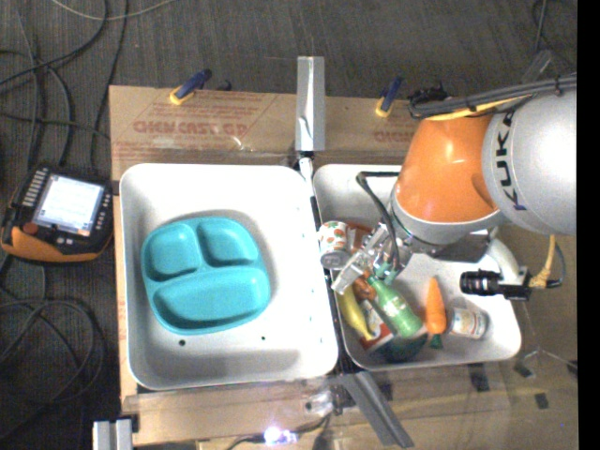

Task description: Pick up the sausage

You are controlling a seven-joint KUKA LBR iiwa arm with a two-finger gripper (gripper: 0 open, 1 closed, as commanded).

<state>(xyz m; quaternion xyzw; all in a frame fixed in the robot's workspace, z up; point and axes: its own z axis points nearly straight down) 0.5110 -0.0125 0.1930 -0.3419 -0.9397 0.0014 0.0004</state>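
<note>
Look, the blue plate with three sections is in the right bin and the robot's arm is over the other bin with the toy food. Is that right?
Not quite. The blue plate is in the left bin, as the camera view shows. The arm is over the other bin, the right one, with the toy food.

Two bins sit side by side on the bench: the left bin [131, 251] holds a sectioned tray [206, 273] near its middle, while the right bin [506, 340] holds a crowded heap of small items. The arm [469, 172] reaches in from the right above the right bin, its gripper [361, 261] low over the heap's left side. A handheld control pad [58, 212] lies left of the bench.
</note>
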